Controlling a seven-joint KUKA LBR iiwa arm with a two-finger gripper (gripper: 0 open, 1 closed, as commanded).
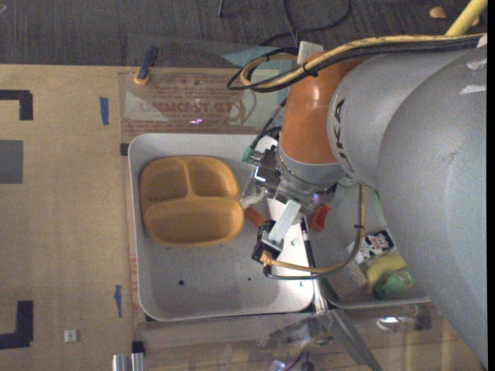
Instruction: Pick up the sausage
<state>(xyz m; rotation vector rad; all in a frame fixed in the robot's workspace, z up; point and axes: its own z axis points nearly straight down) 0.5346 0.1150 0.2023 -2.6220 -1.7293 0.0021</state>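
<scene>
A small orange-brown piece that looks like the end of the sausage [254,216] lies in the left bin [201,296], right by the right edge of a yellow divided plate [189,199]. Most of it is hidden under the wrist. My gripper [250,199] hangs low over the left bin's right side, just above that piece and close to the plate's rim. The grey arm with its orange band [309,122] covers the area behind it.
The right bin holds a yellow-green object [387,273], a small black-and-white card [377,244] and a grey ridged item [349,281] near its front. A red thing [319,217] peeks out beside the wrist. Bare bin floor lies in front of the plate.
</scene>
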